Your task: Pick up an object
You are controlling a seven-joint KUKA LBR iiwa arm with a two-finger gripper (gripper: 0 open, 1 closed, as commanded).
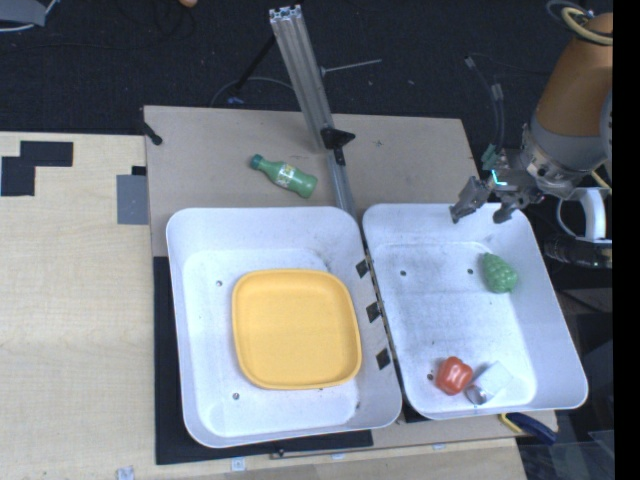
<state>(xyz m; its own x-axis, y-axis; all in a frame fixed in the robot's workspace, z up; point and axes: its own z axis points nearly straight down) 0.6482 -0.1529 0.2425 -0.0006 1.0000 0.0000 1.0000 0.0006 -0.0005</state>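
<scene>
My gripper [487, 209] hangs over the far edge of the right bin [430, 298], its two fingers spread apart with nothing between them. A green lumpy object [499, 273] lies in that bin a short way below the gripper. A red object [453, 375] sits near the bin's front edge, beside a small clear or grey piece [487, 386]. The left bin [195, 268] holds a yellow square plate [296, 328].
A green bottle [285, 175] lies on the bench behind the left bin. A slanted aluminium bar [310, 78] rises behind the gap between the bins. Black clips [372, 311] sit along the bins' shared edge. Cables hang at the right.
</scene>
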